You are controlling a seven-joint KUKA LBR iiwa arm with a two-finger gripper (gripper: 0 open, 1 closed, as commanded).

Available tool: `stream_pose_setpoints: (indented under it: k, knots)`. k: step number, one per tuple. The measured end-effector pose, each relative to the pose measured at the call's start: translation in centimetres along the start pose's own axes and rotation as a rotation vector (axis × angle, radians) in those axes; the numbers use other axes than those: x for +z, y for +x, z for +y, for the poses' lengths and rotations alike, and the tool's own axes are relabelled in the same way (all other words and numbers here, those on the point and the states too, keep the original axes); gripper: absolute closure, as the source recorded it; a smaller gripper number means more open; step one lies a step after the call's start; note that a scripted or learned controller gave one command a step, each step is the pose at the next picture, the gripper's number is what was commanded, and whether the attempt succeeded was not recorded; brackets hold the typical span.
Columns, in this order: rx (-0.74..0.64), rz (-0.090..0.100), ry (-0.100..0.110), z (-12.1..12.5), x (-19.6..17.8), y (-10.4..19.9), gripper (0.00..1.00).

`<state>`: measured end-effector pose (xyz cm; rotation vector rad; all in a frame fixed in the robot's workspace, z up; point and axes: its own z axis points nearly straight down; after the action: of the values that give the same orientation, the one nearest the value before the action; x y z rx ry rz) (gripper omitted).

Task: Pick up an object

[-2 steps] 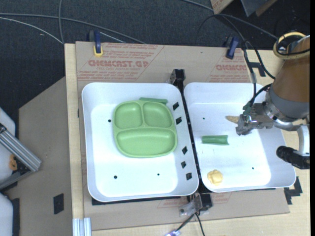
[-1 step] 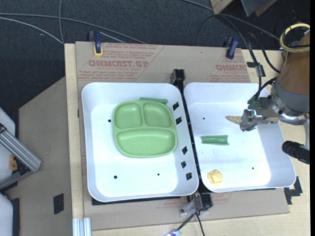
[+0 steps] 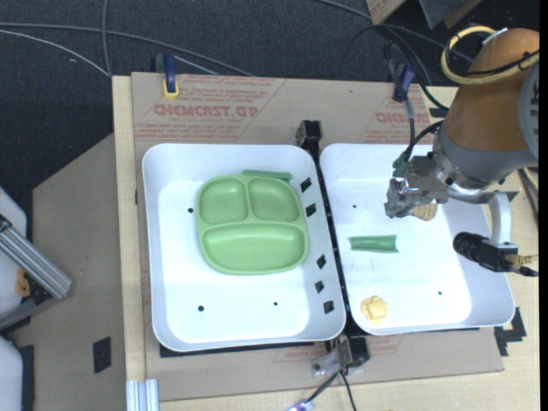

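Note:
A green divided plate lies in the left bin, with a thin green strip just behind its far rim. In the right bin a small green piece lies near the middle, and a small yellow object sits by the front edge. My gripper hangs over the right bin's back half, up and to the right of the green piece. Nothing shows between its fingertips.
The two white bins stand side by side on a cardboard sheet, split by a black clipped divider. Blue clamps hold the sheet at the back. Cables run over the dark floor behind.

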<state>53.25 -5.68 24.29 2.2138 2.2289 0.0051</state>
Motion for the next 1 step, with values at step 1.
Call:
stream_pose_setpoints:
  k: [1]
  knots:
    - [0.002, 0.0, 0.005, 0.95, 1.35, 4.79, 1.0]
